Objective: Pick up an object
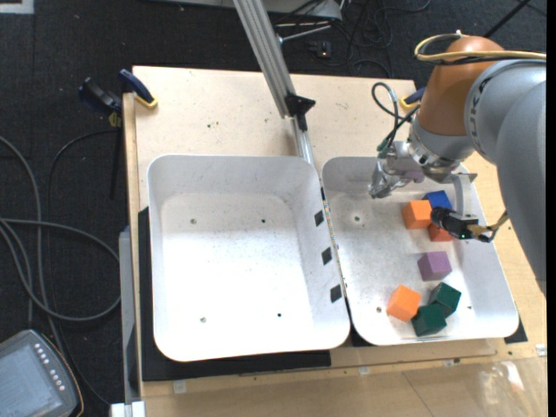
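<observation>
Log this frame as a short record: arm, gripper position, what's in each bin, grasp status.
arm: grey arm reaching in from the right
gripper: gripper above the upper part of the right bin
right bin contents: orange block, blue block, purple block, second orange block, two green blocks
left bin: left bin, bare white floor in view
grasp status: no block seen between the fingers

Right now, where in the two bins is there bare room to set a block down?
The left bin floor is bare wall to wall. In the right bin, the left strip beside the divider is free. Its right side is crowded: orange cubes, purple cube, green blocks, end effector.
</observation>
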